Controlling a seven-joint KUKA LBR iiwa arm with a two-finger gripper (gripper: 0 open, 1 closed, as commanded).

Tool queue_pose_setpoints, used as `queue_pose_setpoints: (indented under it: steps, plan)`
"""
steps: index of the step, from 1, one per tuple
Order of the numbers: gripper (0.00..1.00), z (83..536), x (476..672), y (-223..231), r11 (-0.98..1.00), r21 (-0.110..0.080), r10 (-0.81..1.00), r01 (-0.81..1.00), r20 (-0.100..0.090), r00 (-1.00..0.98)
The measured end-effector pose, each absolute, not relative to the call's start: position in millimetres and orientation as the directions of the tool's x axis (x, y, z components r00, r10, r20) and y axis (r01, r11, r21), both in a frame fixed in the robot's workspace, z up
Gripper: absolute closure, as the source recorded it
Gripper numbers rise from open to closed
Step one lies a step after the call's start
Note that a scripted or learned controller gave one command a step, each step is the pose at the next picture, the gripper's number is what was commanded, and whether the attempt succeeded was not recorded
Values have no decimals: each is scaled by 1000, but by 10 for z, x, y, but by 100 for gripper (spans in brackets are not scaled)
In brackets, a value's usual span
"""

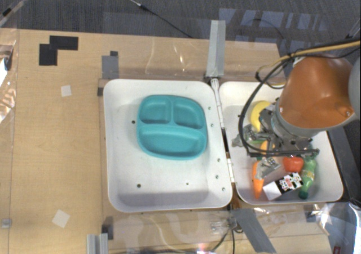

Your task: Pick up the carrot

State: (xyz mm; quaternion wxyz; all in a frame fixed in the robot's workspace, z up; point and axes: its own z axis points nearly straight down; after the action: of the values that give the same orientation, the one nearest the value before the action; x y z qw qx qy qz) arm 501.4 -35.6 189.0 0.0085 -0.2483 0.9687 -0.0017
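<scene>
Wooden bench (56, 151), two white bins. Left bin (121, 191) holds a teal plate (171, 127). Right bin (333, 188): carrot (258, 181) by its left wall, beside a small box (284, 185). Gripper (269, 162) hangs just above; grip state not discernible. Advice: centre over the carrot's length, clear of the box, before closing.

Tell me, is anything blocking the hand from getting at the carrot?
Nothing visible lies between them. The hand sits just right of the carrot in the right bin, though a small printed box crowds the carrot's right side.
</scene>
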Motion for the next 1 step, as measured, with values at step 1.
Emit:
queue_pose_setpoints:
  steps: [1]
  plan:
    - [0,1148,5039,-880,869,-2,-495,-495,-5,-869]
